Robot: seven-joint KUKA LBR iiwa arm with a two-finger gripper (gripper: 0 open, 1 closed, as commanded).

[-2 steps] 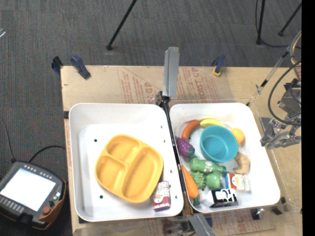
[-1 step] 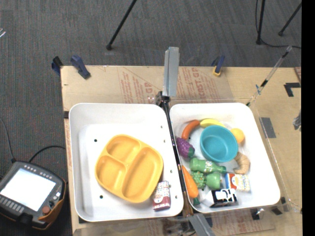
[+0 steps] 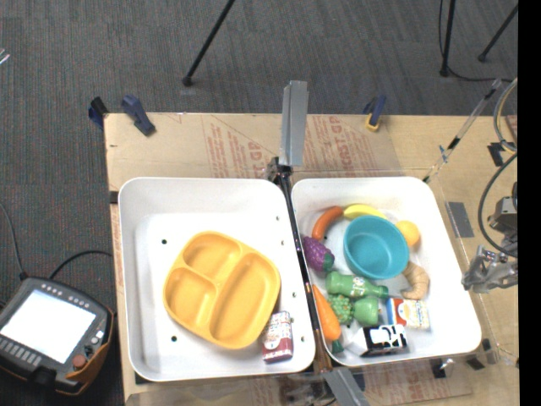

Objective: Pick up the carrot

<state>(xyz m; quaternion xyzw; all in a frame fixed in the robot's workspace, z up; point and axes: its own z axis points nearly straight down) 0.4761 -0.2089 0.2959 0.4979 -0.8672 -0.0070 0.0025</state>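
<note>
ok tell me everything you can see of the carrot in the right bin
The carrot is a toy-like, smooth orange piece, plastic by its look, long and tapered, with a small green bit at its lower end. It lies flat in the right bin, hard against the left wall, running from upper left to lower right. The green broccoli-like toy presses against its right side. Nothing covers it and the tool is off by the bin's right edge, away from it.

A wooden bench point(image 3: 211, 146) with red printed lettering carries two shallow white bins side by side. The right bin point(image 3: 452, 252) sits just beside the gripper point(image 3: 486, 269), which hangs at the bench's right edge. The left bin point(image 3: 139, 244) lies well apart from the gripper, beyond the right bin.
</note>
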